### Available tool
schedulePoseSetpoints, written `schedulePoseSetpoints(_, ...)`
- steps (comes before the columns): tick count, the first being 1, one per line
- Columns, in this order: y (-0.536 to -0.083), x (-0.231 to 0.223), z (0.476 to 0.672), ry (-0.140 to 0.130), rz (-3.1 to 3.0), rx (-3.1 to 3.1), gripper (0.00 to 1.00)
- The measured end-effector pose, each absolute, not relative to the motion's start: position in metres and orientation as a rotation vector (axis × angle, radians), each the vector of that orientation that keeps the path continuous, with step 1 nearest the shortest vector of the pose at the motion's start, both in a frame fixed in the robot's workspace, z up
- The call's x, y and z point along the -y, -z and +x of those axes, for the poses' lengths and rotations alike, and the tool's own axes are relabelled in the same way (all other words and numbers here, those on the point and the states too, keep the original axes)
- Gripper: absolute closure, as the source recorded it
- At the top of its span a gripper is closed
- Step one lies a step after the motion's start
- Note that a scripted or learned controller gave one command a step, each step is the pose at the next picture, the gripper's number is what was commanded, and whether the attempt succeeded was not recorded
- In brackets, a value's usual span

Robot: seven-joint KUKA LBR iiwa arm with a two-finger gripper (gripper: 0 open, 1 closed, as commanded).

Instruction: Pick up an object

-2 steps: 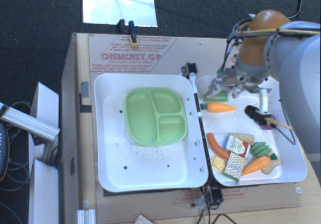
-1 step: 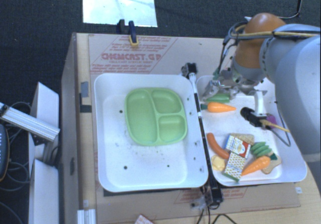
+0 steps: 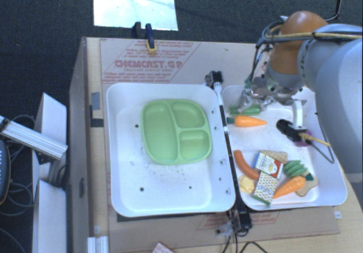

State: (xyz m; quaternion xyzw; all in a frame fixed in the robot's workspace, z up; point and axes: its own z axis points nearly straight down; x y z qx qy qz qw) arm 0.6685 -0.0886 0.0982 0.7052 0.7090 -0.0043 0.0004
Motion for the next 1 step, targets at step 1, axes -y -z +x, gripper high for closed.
schedulePoseSetpoints(1,-0.1858,0.0354,0.6323,-0.005,2.213,-2.225,1.00)
